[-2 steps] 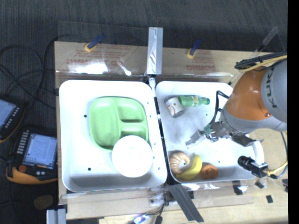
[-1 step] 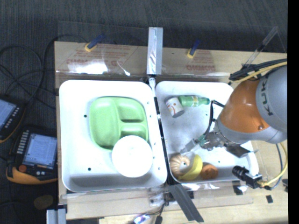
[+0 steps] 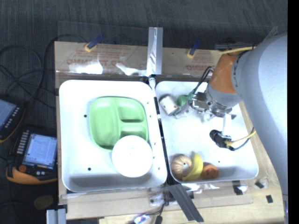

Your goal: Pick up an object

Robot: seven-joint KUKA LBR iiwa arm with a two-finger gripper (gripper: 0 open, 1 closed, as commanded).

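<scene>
Grey arm reaches in from right, orange band above wrist; claw lowered, pointing left.

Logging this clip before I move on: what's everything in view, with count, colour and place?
bins: two, white, side by side on the bench
divided tray: one, green, left bin
round plate: one, white, left bin, overlapping the tray's near corner
small cup-like object: one, white, right bin, far left corner
banana: one, yellow, right bin, near edge
round items: two, tan and orange-brown, flanking the banana
arm: one, grey with an orange band
gripper: one, over the right bin
</scene>
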